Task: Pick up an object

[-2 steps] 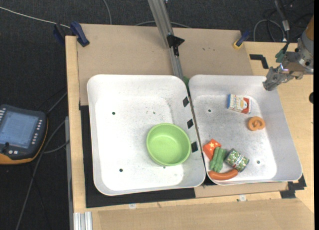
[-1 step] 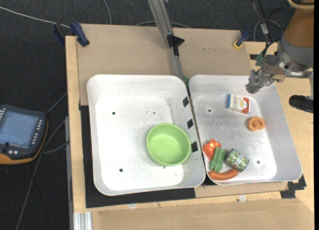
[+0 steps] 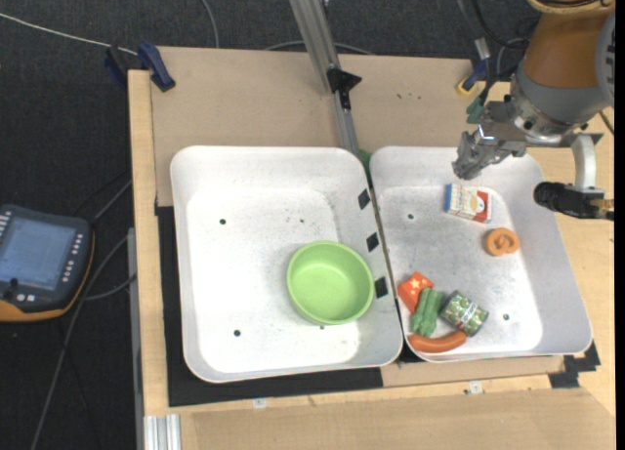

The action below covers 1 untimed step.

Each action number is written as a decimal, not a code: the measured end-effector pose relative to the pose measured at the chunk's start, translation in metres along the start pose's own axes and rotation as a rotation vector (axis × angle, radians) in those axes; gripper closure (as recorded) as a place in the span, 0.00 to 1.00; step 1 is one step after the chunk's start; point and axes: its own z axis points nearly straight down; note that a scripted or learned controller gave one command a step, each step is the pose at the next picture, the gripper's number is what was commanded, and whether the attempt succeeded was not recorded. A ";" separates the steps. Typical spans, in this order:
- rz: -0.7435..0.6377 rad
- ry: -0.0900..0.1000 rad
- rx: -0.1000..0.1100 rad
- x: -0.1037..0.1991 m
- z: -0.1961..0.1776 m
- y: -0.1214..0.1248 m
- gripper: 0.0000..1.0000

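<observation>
Two white bins are sitting side by side on the bench; the left bin (image 3: 195, 243) is holding a green bowl (image 3: 330, 282); the right bin (image 3: 547, 272) is holding a small white and red carton (image 3: 468, 203), an orange ring (image 3: 501, 242), a can (image 3: 463, 312) and toy vegetables (image 3: 426, 313); the gripper (image 3: 472, 162) is hovering just above the carton, nothing showing between its tips; I cannot tell how its jaws are standing

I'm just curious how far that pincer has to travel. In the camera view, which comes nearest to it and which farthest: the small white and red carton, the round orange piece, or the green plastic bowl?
Measured from the pincer:
1. Small white and red carton, just below it in the right bin.
2. Round orange piece, further down that bin.
3. Green plastic bowl, over in the left bin.
</observation>
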 end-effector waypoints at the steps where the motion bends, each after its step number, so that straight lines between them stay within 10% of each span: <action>1: 0.000 0.000 0.002 0.056 0.011 -0.006 1.00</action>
